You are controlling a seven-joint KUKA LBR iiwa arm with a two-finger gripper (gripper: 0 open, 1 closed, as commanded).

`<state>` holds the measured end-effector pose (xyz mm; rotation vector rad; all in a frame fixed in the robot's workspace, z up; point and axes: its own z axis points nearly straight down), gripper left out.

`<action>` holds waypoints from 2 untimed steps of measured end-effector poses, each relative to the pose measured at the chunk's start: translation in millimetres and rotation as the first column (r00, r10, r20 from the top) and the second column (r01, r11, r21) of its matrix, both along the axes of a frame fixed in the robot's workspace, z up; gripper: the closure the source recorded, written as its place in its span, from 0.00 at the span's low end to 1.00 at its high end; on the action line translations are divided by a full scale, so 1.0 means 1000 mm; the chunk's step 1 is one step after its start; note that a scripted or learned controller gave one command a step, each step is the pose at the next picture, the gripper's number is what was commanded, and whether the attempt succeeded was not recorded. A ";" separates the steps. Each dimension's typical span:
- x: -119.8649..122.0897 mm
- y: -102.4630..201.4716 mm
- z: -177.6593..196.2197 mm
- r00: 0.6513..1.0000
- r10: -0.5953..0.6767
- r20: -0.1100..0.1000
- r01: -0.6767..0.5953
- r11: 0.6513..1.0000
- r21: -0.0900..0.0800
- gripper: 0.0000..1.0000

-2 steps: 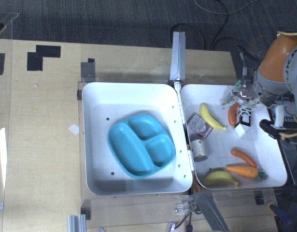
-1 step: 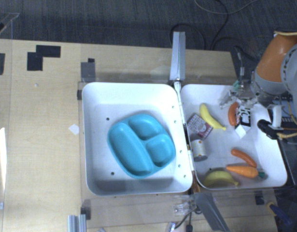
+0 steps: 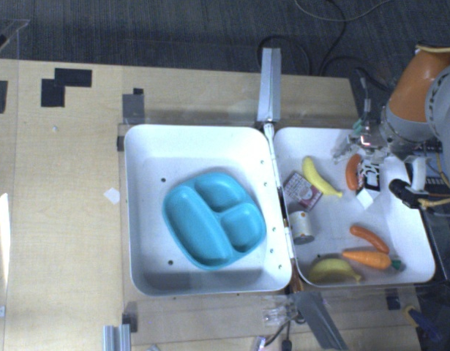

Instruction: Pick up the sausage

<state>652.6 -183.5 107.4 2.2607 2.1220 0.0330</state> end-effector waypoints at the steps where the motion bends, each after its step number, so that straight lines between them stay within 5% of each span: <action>1: 0.000 0.001 0.000 1.000 -0.004 0.000 0.004 1.000 -0.001 0.00; 2: -0.002 0.013 0.000 1.000 0.013 0.004 -0.013 1.000 -0.007 0.00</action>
